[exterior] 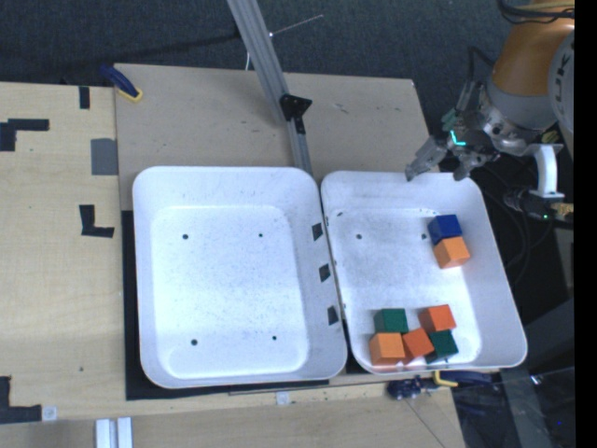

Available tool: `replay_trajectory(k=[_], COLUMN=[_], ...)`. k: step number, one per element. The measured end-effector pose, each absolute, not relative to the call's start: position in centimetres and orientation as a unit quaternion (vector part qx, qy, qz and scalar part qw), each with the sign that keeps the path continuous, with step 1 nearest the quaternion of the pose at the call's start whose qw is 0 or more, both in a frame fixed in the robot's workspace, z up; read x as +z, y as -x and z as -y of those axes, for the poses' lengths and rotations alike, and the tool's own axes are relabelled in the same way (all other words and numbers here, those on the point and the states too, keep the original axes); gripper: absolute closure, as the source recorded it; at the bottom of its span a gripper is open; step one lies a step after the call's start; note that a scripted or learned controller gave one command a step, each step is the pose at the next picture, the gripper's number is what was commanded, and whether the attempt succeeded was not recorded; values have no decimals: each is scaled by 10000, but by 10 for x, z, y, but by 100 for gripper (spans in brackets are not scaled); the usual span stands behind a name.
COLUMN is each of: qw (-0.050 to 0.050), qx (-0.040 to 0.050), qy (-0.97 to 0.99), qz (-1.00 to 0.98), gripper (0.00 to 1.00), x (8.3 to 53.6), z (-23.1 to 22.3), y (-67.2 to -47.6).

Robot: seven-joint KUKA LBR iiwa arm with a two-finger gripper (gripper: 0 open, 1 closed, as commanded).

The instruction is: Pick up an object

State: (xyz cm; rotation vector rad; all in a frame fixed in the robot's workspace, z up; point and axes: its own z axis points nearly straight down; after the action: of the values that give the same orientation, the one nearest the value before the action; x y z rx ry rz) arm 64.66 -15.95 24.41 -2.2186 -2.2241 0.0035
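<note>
My gripper (437, 166) hangs above the far right corner of the right bin (373, 250), its two dark fingers (419, 163) spread apart with nothing between them. Below it in that bin a blue block (444, 226) sits touching an orange block (451, 251). At the bin's near edge lies a cluster: a green block (391, 320), an orange block (437, 317), another orange block (386, 347), a third orange one (417, 343) and a dark green block (443, 344).
The left bin (229, 273) sits beside the right one. A slanted metal pole (266, 54) rises behind the bins. The wooden bench (56, 250) extends to the left, with black tape marks and a blue-yellow clamp (121, 82).
</note>
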Motion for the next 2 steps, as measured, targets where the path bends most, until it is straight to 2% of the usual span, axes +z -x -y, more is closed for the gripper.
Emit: replay_trajectory(k=[2], qw=[20], qx=[23], qy=[7063], qz=[7079], gripper=[0], x=[153], z=[150], y=[-641])
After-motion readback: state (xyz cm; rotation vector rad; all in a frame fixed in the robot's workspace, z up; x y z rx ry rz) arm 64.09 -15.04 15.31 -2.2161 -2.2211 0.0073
